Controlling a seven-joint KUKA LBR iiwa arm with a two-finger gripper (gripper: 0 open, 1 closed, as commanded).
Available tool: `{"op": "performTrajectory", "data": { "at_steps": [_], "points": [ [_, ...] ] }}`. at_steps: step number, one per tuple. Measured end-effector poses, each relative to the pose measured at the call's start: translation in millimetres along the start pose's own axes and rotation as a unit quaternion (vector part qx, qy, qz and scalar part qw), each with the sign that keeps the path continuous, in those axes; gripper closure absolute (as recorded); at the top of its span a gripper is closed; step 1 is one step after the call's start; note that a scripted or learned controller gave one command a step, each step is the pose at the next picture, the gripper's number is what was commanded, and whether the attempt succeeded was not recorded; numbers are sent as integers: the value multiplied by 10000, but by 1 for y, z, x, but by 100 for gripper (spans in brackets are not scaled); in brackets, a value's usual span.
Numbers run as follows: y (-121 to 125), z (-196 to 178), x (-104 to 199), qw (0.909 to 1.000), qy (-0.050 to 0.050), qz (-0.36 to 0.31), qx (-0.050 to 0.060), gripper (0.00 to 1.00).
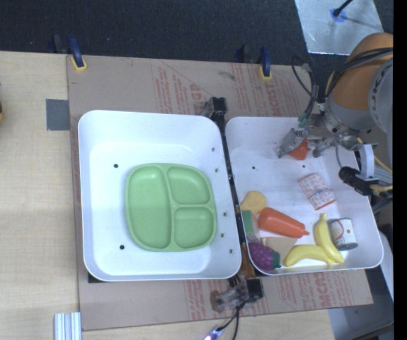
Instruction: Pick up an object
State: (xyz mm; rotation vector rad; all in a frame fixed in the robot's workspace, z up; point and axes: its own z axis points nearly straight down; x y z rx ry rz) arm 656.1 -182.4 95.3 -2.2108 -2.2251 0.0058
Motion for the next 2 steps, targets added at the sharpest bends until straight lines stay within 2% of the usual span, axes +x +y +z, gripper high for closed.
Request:
{"op": "performTrajectory", "data": {
  "at_steps": [1,2],
  "points": [
    [-19,-172,-30,10000,-16,17,-37,0],
    [-1,-42,-28,10000,-4,2,-2,0]
  ]
}}
